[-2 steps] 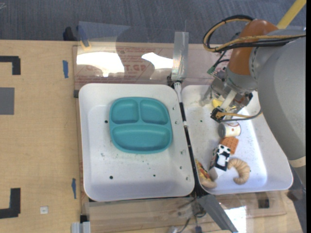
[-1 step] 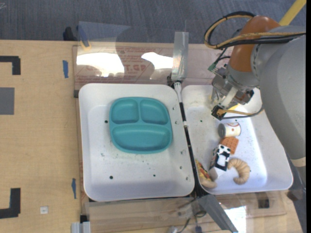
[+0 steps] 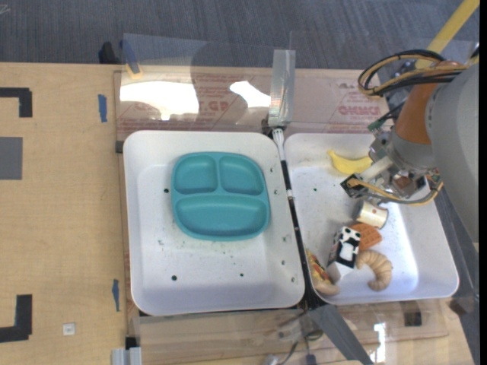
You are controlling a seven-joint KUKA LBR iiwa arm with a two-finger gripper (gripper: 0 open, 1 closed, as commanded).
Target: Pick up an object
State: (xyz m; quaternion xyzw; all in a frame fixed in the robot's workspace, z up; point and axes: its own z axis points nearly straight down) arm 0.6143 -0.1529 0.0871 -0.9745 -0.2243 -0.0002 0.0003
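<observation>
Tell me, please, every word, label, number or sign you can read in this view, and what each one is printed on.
Red print on the clear panel behind the left bin: blurred by glare, not readable.
Red print on the panel behind the right bin: a bold word and smaller lines, too blurred to quote.
Teal divided plate, banana, croissant: no text to read.
</observation>
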